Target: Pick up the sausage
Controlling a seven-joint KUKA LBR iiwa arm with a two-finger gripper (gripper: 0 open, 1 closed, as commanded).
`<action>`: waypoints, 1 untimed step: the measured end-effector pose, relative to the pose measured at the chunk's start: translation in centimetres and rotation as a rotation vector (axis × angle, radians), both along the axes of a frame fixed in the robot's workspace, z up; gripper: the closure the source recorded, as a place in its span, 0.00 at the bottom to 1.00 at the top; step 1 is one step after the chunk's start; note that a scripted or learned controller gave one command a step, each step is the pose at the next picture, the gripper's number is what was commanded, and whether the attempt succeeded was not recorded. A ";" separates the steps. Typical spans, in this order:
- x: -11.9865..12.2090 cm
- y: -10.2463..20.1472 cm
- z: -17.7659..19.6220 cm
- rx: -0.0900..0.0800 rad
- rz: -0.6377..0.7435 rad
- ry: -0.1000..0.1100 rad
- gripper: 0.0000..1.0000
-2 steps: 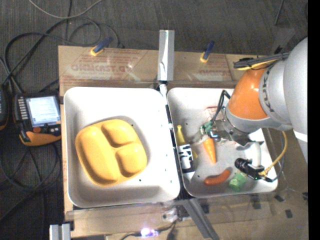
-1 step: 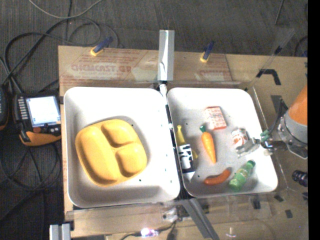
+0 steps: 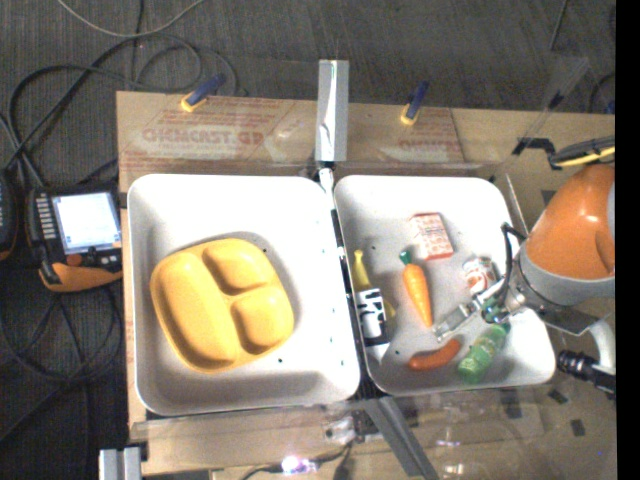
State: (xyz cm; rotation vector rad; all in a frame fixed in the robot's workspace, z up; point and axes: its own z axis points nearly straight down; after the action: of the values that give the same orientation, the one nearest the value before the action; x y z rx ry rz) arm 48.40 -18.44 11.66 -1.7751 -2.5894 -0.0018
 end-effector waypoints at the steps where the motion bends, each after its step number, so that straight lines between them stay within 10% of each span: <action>1: 0.0 -0.6 -0.1 -0.003 0.092 0.000 0.00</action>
State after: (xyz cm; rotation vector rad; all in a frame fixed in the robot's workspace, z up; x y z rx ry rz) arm 48.36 -19.04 11.61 -1.6548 -2.6696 0.0028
